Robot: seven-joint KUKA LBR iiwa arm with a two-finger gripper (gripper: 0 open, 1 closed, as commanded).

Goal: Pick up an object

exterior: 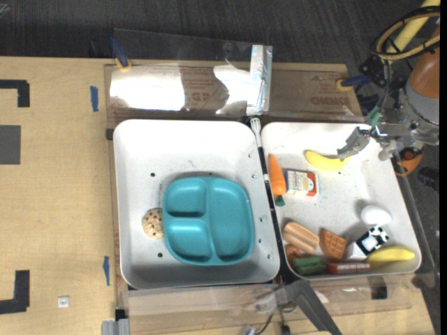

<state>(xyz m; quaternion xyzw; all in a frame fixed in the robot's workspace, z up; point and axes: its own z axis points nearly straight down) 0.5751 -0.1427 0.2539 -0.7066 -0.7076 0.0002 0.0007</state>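
Observation:
My gripper (367, 148) hangs over the right bin's (335, 132) far right part, open, with nothing between its fingers. One fingertip (347, 148) is just right of a yellow banana (323, 160) lying on the bin floor. Left of the banana are an orange carrot (277, 176) and a small white and red packet (302, 181). Nearer the front lie a white ball (375, 213), a black and white toy (374, 241), a yellow fruit (391, 257), a bread roll (300, 236), a waffle (333, 243) and a green vegetable (307, 263).
The left bin (140, 152) holds a teal divided plate (208, 218) and a cookie (152, 223) beside it. A rim (260, 159) separates the two bins. Cables (401, 37) and the arm's wrist (422, 96) stand at the far right.

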